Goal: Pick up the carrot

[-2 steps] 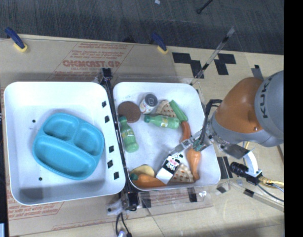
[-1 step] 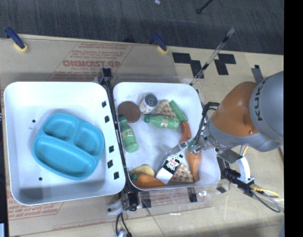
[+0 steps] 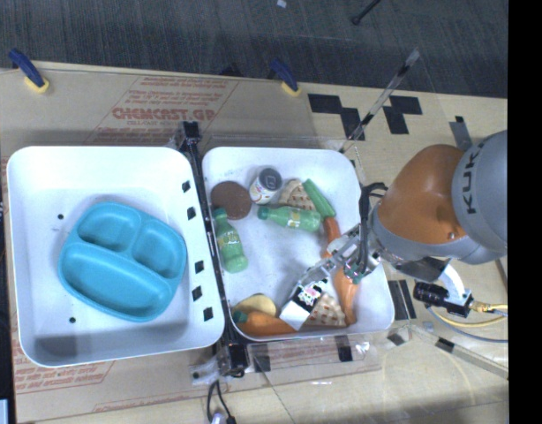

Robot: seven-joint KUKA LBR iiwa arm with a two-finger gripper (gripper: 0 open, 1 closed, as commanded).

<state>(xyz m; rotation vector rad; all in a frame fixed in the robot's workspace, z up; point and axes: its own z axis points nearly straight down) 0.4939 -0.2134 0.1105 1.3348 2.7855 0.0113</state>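
- Gripper point(image 3: 346, 268) low at the right bin's point(image 3: 253, 162) right wall; spread or pinched, cannot tell.
- Carrot point(image 3: 345, 291) just below it, slanted along that wall, likely the target.
- 2nd carrot point(image 3: 331, 229) just above, beside a green bottle point(image 3: 289, 218).

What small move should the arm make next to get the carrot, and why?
Probably a short descent straight onto the carrot, then close. The end effector sits right above the orange piece by the right bin's right wall, but nothing shows the carrot between its fingers. The packet lies close beside it, so the drop should be straight.
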